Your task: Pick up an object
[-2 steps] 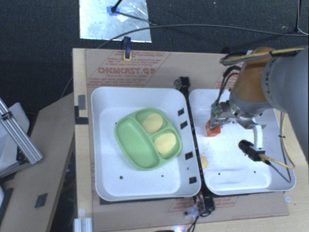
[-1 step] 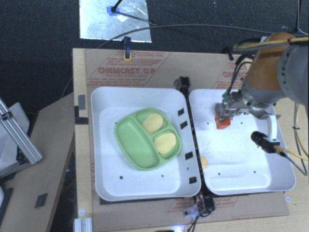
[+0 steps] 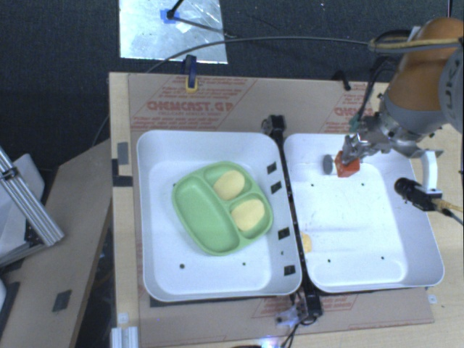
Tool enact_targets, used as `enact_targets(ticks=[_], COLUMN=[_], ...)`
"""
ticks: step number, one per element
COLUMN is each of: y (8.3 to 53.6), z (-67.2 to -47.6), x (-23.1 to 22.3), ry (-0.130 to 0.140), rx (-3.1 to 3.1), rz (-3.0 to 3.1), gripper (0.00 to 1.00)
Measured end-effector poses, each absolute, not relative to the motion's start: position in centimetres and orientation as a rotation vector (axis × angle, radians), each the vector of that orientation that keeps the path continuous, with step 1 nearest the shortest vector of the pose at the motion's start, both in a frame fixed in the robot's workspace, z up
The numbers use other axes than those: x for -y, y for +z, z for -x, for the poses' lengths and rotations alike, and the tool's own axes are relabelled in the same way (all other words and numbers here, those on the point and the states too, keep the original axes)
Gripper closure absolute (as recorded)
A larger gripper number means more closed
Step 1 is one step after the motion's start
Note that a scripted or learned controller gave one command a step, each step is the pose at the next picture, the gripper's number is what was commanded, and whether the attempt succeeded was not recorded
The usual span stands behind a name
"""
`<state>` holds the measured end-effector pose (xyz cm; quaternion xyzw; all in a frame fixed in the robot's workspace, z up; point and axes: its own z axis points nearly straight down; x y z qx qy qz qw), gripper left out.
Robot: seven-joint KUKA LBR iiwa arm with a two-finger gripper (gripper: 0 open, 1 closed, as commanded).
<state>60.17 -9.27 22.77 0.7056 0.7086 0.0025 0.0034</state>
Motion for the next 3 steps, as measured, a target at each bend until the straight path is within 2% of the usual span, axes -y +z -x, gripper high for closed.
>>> enact_targets(ticks=[1,3], y=[22.8,24.3], z=[-60.3,-59.4], x=[9.3,-1.9], ry=[0.003,0.003], rx=[-2.225,-2.232], rz=[-2.215,-2.211], gripper=[1.00,1.00])
